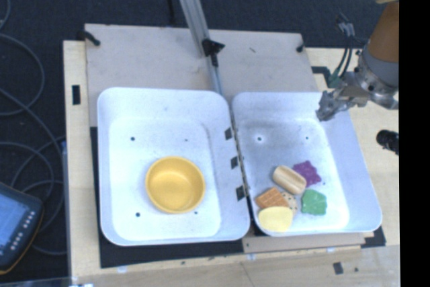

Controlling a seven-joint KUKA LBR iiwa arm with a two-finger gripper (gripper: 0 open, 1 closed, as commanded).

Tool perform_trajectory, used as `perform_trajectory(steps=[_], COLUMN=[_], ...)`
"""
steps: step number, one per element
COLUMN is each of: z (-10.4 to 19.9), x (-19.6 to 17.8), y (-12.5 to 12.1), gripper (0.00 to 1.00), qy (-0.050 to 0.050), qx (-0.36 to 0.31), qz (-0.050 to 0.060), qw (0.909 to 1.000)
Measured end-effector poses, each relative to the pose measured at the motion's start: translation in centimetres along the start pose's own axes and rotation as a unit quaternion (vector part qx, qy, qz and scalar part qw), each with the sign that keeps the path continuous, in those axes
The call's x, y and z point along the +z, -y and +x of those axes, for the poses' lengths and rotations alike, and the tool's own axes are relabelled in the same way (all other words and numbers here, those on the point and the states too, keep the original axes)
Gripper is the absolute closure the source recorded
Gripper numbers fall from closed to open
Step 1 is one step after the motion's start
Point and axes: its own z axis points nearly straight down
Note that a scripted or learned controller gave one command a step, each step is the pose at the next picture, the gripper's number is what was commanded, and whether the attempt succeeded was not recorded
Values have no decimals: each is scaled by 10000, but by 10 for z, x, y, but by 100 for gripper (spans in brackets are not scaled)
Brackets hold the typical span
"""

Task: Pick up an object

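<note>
My gripper (327, 107) hangs over the right bin's (349, 144) far right rim, below the orange band on the arm. Nothing shows between its fingers. Well in front of it, in the near part of the right bin, lies a cluster of small objects: a tan bread roll (289, 179), a purple piece (308, 171), a green piece (314, 202), an orange-brown waffle piece (271, 198) and a pale yellow piece (276, 218). A yellow bowl (175, 184) sits upright in the left bin (121, 117).
A slanted metal rail (191, 0) runs from the top of the view down to the divide between the bins. Black clips (235, 161) line that divide. A tablet (17, 225) lies off the bench at lower left, among cables.
</note>
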Motion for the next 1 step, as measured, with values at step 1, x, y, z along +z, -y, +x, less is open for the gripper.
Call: perform_trajectory(steps=[1], z=[40], x=[0], y=[-14], gripper=[100], qy=[-6], qx=[-8], qz=[26], qw=[10000])
